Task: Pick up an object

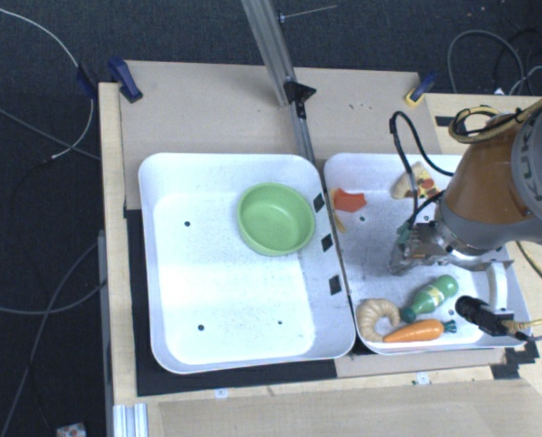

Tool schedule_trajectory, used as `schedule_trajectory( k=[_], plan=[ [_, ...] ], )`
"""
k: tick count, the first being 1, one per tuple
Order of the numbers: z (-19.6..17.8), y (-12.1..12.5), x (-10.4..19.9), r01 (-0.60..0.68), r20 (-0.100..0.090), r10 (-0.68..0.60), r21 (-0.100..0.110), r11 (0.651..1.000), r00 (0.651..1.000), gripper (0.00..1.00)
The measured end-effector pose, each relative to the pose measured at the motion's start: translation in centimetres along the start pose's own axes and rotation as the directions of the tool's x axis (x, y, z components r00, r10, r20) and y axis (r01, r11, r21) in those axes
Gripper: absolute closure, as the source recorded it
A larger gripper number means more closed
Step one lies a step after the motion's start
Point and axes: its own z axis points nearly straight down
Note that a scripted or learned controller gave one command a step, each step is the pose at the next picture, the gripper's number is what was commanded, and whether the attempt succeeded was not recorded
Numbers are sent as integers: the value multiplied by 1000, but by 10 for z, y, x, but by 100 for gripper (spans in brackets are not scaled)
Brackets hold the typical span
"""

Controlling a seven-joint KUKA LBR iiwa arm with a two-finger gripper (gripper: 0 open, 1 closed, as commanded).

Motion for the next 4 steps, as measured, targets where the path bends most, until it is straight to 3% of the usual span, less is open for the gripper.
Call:
schedule_trajectory(
  k=[2, 4],
  plan=[
    [-102, 7, 6, 5, 6, -5, -14, 1000, 1000, 100],
    [-114, 3, 131, 12, 2, -12, -7, 1000, 1000, 100]
  ],
)
